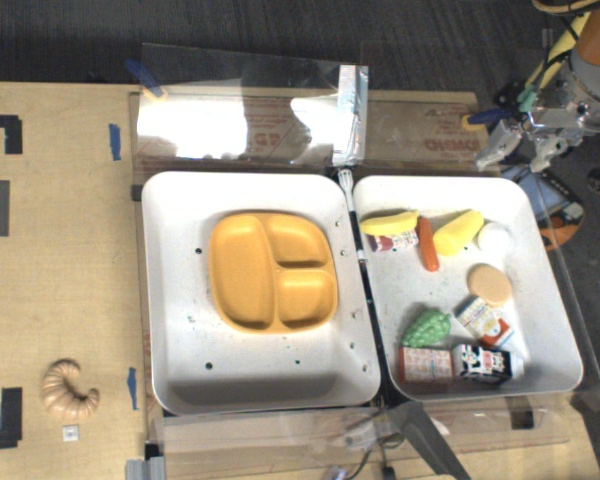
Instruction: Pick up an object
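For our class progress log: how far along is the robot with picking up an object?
Done: nothing looks lifted yet. The objects, such as the orange carrot and round cookie, lie in the right bin. In hand: the gripper sits beyond the bin's far right corner. Left: reach in, grasp, lift.

Grey metal end effector (pixel 528 133) with blue fittings, orange band above, yellow and black cables looped overhead.
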